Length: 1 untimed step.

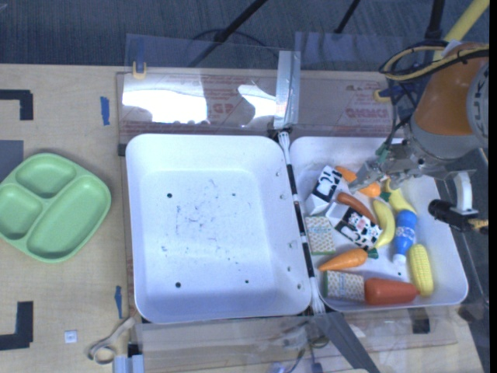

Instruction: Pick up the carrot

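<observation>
Orange carrot [344,259] is seen lying nearly flat in the right bin [454,286], toward its near-left part, tip pointing left at the divider between the bins. Just behind it a patterned card or packet [319,234] is found; just in front, a speckled block [345,286] and a red-orange veg-like item [390,290], w/ edges overlapping so exact contact cannot be judged. To the right, a black-and-white cow-print box [356,225], a blue-white bottle [403,235] and a yellow corn cob [420,267] are packed close; a banana [384,221] and a red-brown sausage [356,206] are partly covered by neighbours. A second black-and-white item [328,183] is set farther back.

Gripper [386,171] is placed over the bin's far part, well apart from the carrot, above a small orange piece [370,190] that is hard to identify. Jaw state cannot be told: fingers are lost among cables and clutter. Arm is cut off at the right edge.

Left bin [147,162] shows faint scribble marks. A green divided plate [51,206] is seen on the bench [62,107], far left.
</observation>
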Motion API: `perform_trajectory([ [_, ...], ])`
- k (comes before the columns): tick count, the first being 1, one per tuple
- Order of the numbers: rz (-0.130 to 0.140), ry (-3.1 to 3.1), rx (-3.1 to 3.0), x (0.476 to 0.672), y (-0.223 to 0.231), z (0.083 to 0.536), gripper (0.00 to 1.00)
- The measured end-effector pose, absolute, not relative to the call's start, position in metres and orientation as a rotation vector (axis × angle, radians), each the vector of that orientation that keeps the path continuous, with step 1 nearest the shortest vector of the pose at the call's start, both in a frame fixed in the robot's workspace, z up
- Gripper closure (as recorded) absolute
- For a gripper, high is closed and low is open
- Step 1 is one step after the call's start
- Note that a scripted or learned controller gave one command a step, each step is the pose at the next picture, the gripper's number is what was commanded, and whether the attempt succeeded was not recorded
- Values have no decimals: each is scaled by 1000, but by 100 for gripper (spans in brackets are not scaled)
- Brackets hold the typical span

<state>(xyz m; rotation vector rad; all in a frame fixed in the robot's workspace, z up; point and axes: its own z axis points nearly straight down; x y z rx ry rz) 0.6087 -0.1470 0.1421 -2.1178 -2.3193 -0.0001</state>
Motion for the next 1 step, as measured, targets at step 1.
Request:
perform_trajectory([
  [1, -2, -2360, -2076, 648, -131, 100, 0],
])
